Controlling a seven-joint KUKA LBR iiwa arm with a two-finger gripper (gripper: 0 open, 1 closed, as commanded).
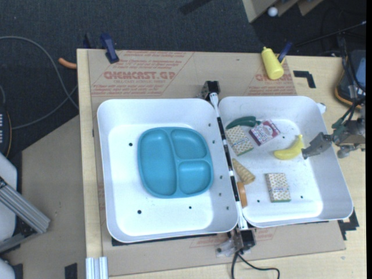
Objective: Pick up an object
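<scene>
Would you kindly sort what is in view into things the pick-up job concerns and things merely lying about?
Job in hand:
tool
banana
small box
red packet
green item
right bin

Lying about:
blue divided plate in the left bin
yellow bottle
blue clamp

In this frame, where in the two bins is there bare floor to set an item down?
Left bin: only a margin around the blue divided plate, widest along the near wall. Right bin: bare near-right corner, right of the small box. The far-left is crowded: green tool, packets, banana beside the hand.
</scene>
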